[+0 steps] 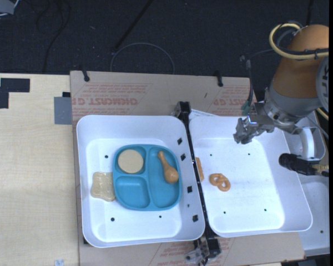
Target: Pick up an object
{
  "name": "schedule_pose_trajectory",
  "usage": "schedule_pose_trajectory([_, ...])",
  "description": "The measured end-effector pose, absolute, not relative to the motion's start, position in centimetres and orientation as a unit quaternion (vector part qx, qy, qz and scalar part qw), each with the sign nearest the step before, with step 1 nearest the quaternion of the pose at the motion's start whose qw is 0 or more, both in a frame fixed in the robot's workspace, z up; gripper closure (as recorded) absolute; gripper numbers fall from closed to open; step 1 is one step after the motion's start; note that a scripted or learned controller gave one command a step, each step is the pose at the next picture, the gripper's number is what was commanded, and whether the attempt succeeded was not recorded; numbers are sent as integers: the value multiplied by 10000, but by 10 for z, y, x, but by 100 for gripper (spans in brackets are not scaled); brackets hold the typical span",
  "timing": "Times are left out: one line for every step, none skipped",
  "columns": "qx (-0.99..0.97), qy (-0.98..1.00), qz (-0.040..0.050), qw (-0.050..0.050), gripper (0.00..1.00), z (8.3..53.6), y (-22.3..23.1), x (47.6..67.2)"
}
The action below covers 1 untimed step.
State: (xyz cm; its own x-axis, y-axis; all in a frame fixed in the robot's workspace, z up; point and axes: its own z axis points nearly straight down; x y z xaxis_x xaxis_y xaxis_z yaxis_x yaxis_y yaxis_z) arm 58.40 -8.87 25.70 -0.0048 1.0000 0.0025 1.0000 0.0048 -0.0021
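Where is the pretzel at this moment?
The pretzel lies on the floor of the right bin, near its left wall, below and left of the tool. The blue tray sits in the left bin.

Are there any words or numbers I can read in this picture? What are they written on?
Red print on the cardboard sheet above the bins: upside down and mirrored from here, so I cannot read it for sure.
More red print on the cardboard's right part: same, too unclear to read.
Faint red print on the cardboard's bottom edge: too blurred to read.
The blue tray, the white bins and the gripper carry no words I can see.
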Motion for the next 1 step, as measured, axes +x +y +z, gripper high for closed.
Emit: schedule_pose_trajectory([-7058,-7084,8,20,100,259,-32,576])
